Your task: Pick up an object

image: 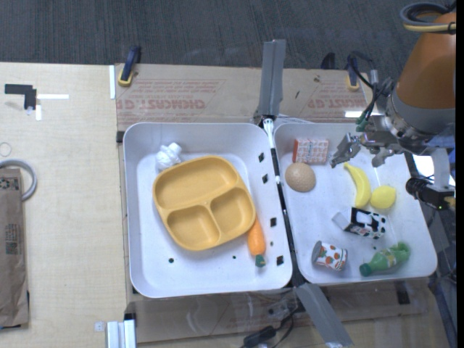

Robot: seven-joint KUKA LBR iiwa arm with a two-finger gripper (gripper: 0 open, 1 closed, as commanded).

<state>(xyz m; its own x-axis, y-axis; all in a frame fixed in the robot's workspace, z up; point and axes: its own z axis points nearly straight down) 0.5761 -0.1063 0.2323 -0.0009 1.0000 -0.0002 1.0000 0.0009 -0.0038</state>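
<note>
Orange-banded arm (428, 64) above right bin (424, 223)

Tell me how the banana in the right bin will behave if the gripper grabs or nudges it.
The banana is curved and lies flat, so a nudge would probably spin or slide it rather than roll it. Its smooth skin may slip between narrow fingers. The lemon lies close beside it and could get bumped.

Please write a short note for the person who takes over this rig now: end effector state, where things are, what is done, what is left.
End effector: open, holding nothing, above the right bin near the banana.
Right bin: banana, lemon, egg, pink box, cow carton, can, green bottle.
Left bin: yellow tray, carrot, white item.
Done: nothing picked.
Left: grasp and lift one object.
</note>
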